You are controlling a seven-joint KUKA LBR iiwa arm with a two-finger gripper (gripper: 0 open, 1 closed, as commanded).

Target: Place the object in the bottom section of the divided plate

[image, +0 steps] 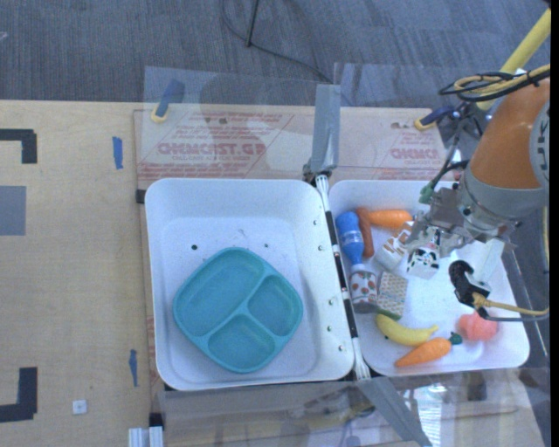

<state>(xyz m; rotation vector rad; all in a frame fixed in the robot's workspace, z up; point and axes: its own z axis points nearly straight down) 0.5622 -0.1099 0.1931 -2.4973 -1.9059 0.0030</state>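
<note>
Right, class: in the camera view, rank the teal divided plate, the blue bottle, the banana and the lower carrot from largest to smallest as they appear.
1. Teal divided plate, clearly the largest.
2-4. Blue bottle, banana and lower carrot look about alike in length; the bottle looks thickest, so I won't rank them further.

Beyond my pincer, at the top of the view, runs grey carpet (105, 44) with a thin dark stand leg (255, 26) on it. Well off to the far side from my pincer stretches the pale wooden bench top (70, 262), marked with black tape corners (22, 144) and blue tape strips (117, 152).
</note>
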